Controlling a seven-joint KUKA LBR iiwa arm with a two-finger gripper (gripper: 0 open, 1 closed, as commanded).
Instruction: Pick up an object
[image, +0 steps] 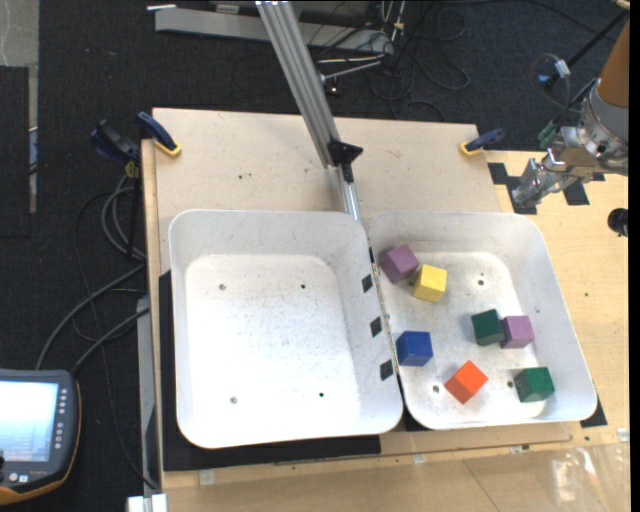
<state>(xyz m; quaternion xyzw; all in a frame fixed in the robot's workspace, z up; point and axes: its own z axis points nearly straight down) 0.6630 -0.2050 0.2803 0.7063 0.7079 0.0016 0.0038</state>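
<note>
1. Up at the right edge, the grey arm (612, 95) reaches in, its end effector (533, 186) hanging over the bare worktop (250, 160), beyond the far right corner of the right bin (560, 290).
2. Whether the end effector is open or closed I cannot tell; it is small and blurred, and no object shows in it.
3. Seven cubes lie in the right bin, all well apart from the end effector.
4. A purple cube (399, 262) sits near the bin's far left, with a yellow cube (430, 283) touching it on the near right.
5. A blue cube (414, 348) lies by the left wall, toward the near side.
6. An orange cube (466, 382) rests near the front, turned at an angle.
7. A dark green cube (486, 327) sits mid-right, with a second, smaller purple cube (518, 331) touching its right side.
8. Another green cube (534, 384) lies near the front right corner.
9. The left bin (200, 300) stands side by side with the right one, their inner walls touching.
10. A slanted metal pole (305, 85) runs from the top of the view down to where the bins meet.
11. Clamps (160, 135) grip the worktop's far corners.
12. A handheld screen (35, 430) lies on the floor at lower left, among cables.
</note>
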